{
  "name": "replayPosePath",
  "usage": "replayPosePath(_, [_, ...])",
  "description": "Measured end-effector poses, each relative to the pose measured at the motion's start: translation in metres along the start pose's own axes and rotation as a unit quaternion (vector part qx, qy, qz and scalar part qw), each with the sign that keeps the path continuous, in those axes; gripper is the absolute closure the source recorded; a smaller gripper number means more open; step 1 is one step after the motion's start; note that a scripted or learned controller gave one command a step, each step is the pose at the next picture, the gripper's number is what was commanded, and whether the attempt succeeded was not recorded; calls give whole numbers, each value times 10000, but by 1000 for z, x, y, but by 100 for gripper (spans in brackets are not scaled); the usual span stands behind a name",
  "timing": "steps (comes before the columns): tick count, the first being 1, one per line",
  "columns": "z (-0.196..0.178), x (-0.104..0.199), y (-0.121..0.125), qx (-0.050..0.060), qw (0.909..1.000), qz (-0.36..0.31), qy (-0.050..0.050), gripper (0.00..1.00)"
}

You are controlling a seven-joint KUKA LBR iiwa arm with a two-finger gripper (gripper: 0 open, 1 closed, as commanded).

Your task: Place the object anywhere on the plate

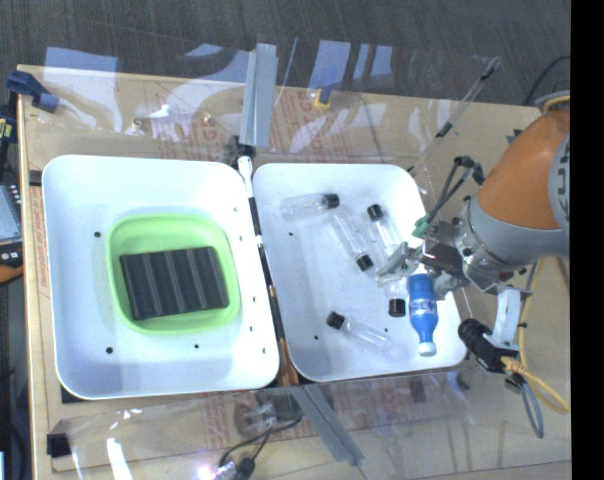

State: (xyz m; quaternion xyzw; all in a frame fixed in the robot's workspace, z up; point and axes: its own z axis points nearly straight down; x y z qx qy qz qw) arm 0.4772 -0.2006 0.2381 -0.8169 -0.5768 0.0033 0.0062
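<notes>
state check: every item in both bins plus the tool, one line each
green plate: in the left bin, flat, carrying a dark ribbed insert.
blue bottle: lying in the right bin, white cap toward the near rim, not on the plate.
clear vials: black-capped, lying scattered on the right bin floor.
tool: low over the right bin, just above the blue bottle; grip unclear.

You get bright, even light from above, and both white bins (72, 268) are washed nearly flat, with only faint shadows inside their walls. Along the top of the frame the clear plastic sheets (332, 73) throw pale bluish glare, and a small flare sits at the bottom centre. Focus is soft overall, so the clear vials (357, 233) right of centre blur into the white.
</notes>
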Motion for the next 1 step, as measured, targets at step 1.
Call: replayPosePath(1, [0,0,0,-1,10000,0,0,0])
